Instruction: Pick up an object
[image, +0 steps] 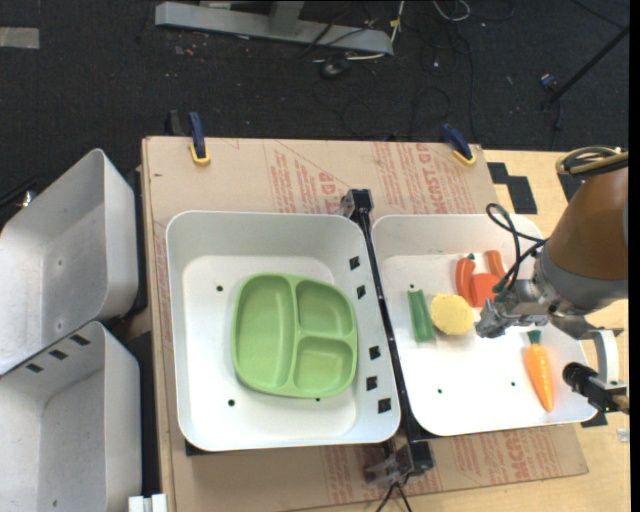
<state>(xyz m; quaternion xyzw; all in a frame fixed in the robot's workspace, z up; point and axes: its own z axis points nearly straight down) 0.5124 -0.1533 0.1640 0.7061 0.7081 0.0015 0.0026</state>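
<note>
Dark speckled floor with loose cables surrounds a brown board worktop (270, 180), which is pinned down by yellow-tipped clamps at its far edge, most likely so the two bins cannot slide when the arm pushes into them. On it the left bin (190, 330) carries just a green divided plate (295, 335) lying flat near its middle, well apart from everything else. The right bin (440, 240) holds the candidates for picking: a green stick (420, 314) lying just beside a yellow ball-like lump (452, 314), a pair of red-orange pieces (478, 277) behind them, and a toy carrot (540, 375) nearer the front corner. The arm reaches in over this bin, and its hand (497, 318) hangs low just beside the yellow lump, between it and the carrot; from this slant I cannot tell how it is set, nor whether it touches anything. Its low position next to the lump suggests that piece, or the red ones behind, is the target. No object looks lifted; all seem to rest on the bin floor, so the pick appears not yet made.
</note>
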